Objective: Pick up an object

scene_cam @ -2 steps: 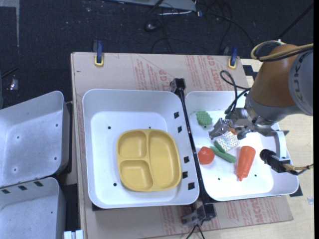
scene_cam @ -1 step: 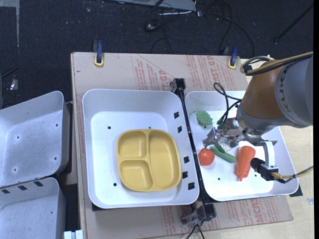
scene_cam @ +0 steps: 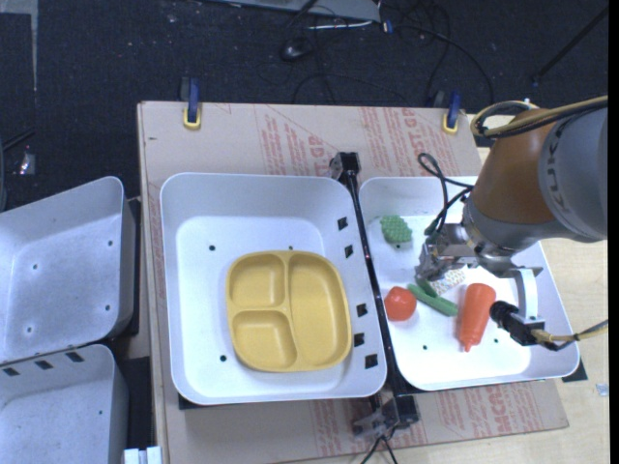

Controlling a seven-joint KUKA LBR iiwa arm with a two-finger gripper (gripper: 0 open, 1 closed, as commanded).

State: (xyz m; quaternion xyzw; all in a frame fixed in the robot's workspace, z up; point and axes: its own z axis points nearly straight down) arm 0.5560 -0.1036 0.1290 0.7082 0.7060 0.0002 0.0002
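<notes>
The right bin [scene_cam: 542,356] holds several toy foods. A bumpy green piece [scene_cam: 395,228] lies near its back left. A red tomato [scene_cam: 400,304] rests by the left wall, and a long green pod [scene_cam: 434,301] lies beside it. An orange carrot [scene_cam: 473,315] sits right of the pod. My gripper [scene_cam: 437,265] is low in the bin, directly over a small white speckled object [scene_cam: 445,282] and the back end of the pod. The wrist hides what lies beneath it.
The left bin [scene_cam: 193,220] holds a yellow divided plate [scene_cam: 288,309]. A black divider [scene_cam: 366,269] runs between the bins. The grey and orange arm [scene_cam: 527,187] covers the right bin's back right. Loose white bins [scene_cam: 58,259] lie off the bench at left.
</notes>
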